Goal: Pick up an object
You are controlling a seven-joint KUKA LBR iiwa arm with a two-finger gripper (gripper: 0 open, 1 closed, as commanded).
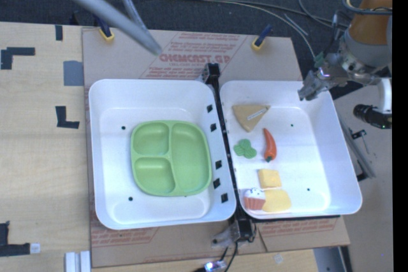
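The right bin (319, 137) holds several toy foods: a tan wedge of bread (249, 116), a red chili pepper (270, 144), a green leafy piece (245, 150), a yellow block (269, 178), a yellow cheese slice (277, 202) and a small red and white cake piece (254, 199). My gripper (311, 89) hangs over the right bin's far right corner, up and to the right of the bread wedge, with nothing visible between its fingers. The grey arm with its orange band (371, 9) rises from it toward the upper right.
The left bin (105, 137) holds a green divided plate (170, 157). A black clip (212, 71) sits where the bins meet at the far edge. Cables run along the dark floor behind the bench. A cardboard sheet (191, 51) lies beneath the bins.
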